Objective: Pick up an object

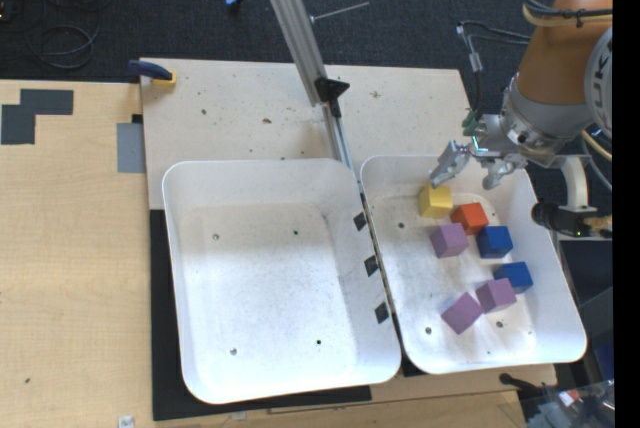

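The yellow cube (435, 201) lies in the right bin (560, 341), near its far end and just below my gripper (470, 168); it is the block nearest to me and so, I judge, the likeliest thing to pick; my gripper hangs above it with its fingers spread apart and nothing between them. The risk starts with the neighbours; an orange cube (470, 215) sits just beside the yellow one, touching it or nearly so, and a purple cube (449, 240) lies close below both; if I come down a little off, one finger may land on the orange block, or push the yellow one aside so that I close on air. A blue cube (494, 241) sits just beside the orange one, so a shove could carry through the whole cluster; further along lie another blue cube (513, 276) and two purple cubes (496, 294) (462, 312), well clear of this attempt. The yellow cube looks turned at an angle to my fingers; gripping it across its corners could make it twist and slip out as I lift. The left bin (190, 216) lies beside on the tabletop (230, 111), and the slanted metal rail (295, 16) stands well apart; neither should trouble me.
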`<state>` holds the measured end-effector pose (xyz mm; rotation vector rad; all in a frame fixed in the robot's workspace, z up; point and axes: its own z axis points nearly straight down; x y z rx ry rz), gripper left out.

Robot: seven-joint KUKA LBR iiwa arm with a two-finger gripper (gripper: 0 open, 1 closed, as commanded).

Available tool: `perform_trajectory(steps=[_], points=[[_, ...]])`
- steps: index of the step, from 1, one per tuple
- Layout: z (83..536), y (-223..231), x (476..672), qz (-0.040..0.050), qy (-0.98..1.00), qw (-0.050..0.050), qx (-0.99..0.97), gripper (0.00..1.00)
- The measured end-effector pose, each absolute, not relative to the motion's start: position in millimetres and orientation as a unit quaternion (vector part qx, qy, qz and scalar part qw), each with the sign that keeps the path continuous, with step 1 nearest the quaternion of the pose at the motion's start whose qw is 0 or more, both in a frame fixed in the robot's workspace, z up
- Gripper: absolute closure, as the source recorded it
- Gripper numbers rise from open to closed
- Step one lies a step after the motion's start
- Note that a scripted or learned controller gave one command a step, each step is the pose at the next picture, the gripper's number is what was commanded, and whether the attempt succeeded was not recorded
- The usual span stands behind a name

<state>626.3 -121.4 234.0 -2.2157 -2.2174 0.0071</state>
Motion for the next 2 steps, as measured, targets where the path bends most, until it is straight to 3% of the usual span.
perform_trajectory(steps=[1, 2], points=[[236.8, -121.5, 627.1, 0.0008, -0.708, 0.001, -0.707, 0.0], [183.9, -124.4, 616.3, 0.0028, -0.707, 0.004, -0.707, 0.0]])
